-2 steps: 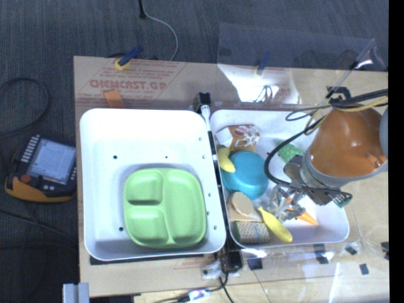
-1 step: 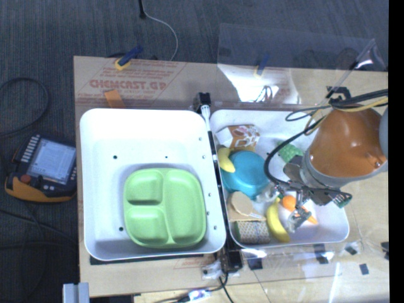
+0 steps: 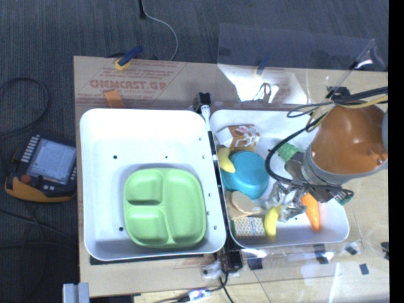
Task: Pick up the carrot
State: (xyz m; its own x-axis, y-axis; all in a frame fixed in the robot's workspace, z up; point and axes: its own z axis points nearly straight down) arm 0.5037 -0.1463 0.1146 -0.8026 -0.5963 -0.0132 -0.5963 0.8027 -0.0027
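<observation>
My gripper (image 3: 285, 202) hangs low over the right bin (image 3: 334, 235), though I cannot tell how it is set — the metal blurs into the clutter. The carrot (image 3: 312, 211) lies just beside it near the bin's front wall, with a blue bowl (image 3: 249, 172) and banana (image 3: 271, 222) nearby — a green plate (image 3: 165, 207) sits in the left bin (image 3: 101, 169).
</observation>
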